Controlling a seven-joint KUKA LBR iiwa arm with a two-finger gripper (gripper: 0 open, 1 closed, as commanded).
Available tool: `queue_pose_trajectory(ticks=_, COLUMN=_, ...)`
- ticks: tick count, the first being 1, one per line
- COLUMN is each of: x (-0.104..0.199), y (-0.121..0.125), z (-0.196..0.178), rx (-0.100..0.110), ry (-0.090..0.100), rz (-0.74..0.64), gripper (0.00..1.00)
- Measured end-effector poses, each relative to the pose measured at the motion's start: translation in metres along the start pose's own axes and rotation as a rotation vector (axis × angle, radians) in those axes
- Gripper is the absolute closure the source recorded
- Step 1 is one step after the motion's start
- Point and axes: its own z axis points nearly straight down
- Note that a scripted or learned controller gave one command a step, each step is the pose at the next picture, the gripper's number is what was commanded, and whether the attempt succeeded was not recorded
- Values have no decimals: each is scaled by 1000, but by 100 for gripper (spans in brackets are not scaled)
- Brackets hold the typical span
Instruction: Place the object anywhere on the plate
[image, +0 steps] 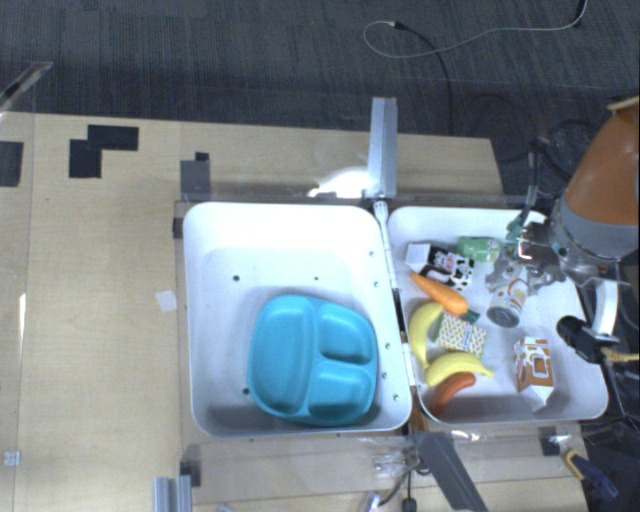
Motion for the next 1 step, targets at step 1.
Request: queue_pose_trajectory(ticks=1, x=110, y=-55, z=20, rx=4, ry=-1, rz=-10, gripper=100)
